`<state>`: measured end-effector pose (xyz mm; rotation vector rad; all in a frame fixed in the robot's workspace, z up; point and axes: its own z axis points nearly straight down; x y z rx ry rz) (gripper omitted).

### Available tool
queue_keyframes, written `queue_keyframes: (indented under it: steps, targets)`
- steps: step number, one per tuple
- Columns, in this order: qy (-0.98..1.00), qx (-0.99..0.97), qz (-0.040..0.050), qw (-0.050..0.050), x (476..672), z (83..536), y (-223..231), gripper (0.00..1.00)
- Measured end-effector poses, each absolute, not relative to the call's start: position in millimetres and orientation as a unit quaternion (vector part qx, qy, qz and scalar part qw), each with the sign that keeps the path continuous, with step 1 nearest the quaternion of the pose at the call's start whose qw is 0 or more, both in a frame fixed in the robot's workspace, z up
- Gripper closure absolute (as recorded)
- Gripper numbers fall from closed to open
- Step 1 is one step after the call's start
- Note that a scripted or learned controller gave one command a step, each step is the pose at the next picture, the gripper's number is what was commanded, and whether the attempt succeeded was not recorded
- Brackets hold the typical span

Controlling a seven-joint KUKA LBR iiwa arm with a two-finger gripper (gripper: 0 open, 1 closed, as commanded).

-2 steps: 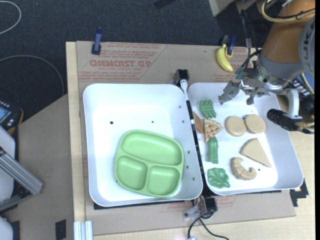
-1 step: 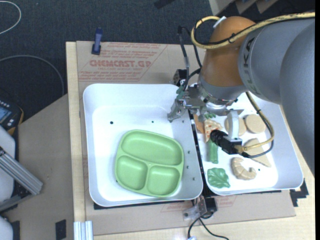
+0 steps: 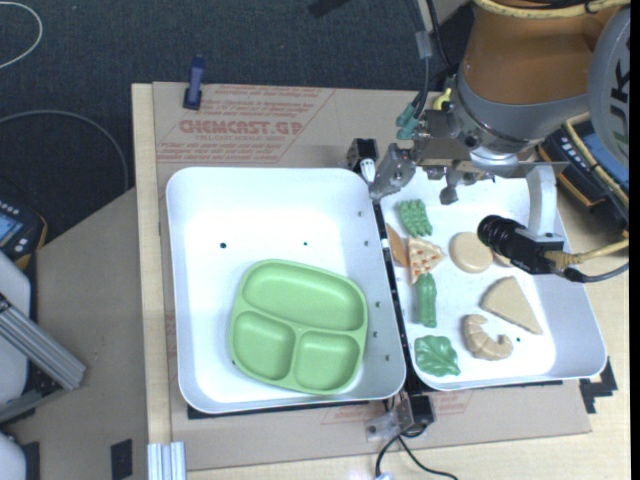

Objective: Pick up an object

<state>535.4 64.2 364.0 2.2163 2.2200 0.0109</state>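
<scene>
Nothing is lifted yet: the claw [image 3: 425, 168] hovers over the right bin's [image 3: 578, 353] top edge, its state impossible to tell; every item still lies inside.

- A dark grey carpeted floor [image 3: 120, 28] is seen around the bench.
- The bench is covered by a brown board [image 3: 245, 118] (printed with red lettering).
- Thin pale cables [image 3: 30, 118] are laid across the floor at left.

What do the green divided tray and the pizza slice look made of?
Green divided tray: looks like moulded plastic, matte with a soft sheen, one even colour, rounded compartment edges. Pizza slice: probably plastic or rubber toy food, with flat painted-looking toppings; too small to be sure.
</scene>
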Motion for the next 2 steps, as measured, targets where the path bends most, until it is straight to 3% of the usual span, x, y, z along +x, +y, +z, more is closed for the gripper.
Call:
queue_keyframes:
  steps: [1, 2]
  targets:
    - [0.709, 0.705, -0.0028, -0.003, 499.4, 312, 126, 0.0]
    - [0.708, 0.707, 0.0003, 0.0, 501.9, 325, 122, 1.0]
